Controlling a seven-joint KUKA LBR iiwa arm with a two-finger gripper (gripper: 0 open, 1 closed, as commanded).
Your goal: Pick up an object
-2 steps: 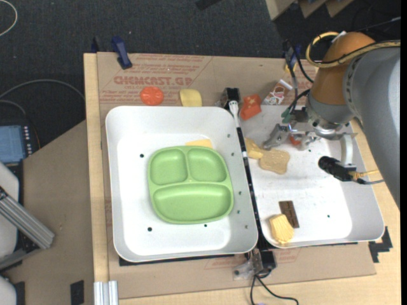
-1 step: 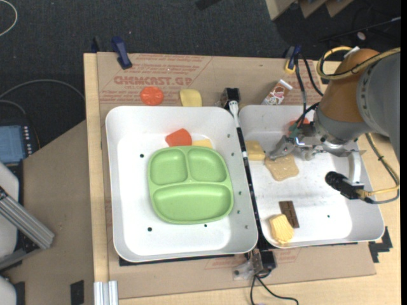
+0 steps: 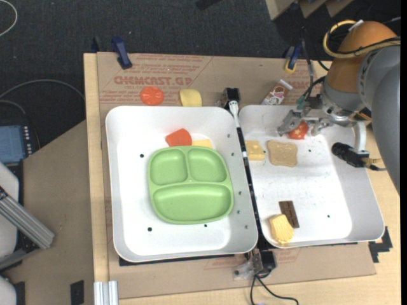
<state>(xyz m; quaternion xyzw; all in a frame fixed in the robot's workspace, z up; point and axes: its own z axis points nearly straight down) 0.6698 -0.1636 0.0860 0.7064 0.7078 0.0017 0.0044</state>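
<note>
Your claw [image 3: 299, 126]: closed on red object [image 3: 298, 131] | right bin's [image 3: 356, 218] far rim just behind | open floor ahead.

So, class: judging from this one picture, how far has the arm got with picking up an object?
Done: the gripper has reached the right bin and sits low at a small red object. In hand: closing on it, though whether it grips cannot be seen. Left: lifting it clear. The tan slice lies untouched nearby.
</note>
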